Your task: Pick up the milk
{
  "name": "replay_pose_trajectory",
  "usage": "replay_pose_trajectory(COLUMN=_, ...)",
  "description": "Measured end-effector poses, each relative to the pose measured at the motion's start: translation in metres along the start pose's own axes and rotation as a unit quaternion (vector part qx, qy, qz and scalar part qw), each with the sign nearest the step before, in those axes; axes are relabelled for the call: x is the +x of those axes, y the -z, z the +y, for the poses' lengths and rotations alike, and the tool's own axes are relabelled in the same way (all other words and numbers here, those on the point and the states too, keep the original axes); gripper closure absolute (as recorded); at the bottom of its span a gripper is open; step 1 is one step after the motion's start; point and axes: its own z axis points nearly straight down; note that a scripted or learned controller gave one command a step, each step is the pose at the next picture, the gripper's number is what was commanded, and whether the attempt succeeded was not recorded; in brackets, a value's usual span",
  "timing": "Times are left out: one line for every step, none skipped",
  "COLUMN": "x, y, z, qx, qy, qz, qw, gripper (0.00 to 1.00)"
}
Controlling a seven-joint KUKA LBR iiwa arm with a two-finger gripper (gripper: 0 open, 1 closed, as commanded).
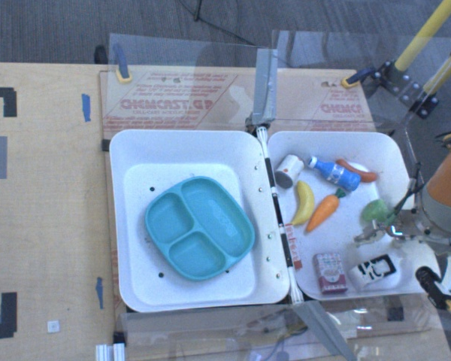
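The milk (377,269) is a small white carton with black patches, lying on its side near the front right corner of the right bin (383,143). My gripper (382,234) hangs just behind the milk in the view, slightly above it, beside a green item (376,210). Nothing visibly sits in the gripper. The arm (443,198) comes in from the right edge, its orange band over the bin's right wall.
In the right bin lie a red box (329,271) left of the milk, a carrot (323,211), a banana (304,203), a blue bottle (335,173), a sausage (358,171) and a white can (288,170). A teal divided plate (200,227) lies in the left bin (128,201).
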Motion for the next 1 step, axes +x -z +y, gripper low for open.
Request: replay_pose_trajectory(x=-0.0011, y=-0.0006, z=-0.0042, qx=0.003, qy=0.095, qz=-0.004, qw=0.9955, gripper=0.0)
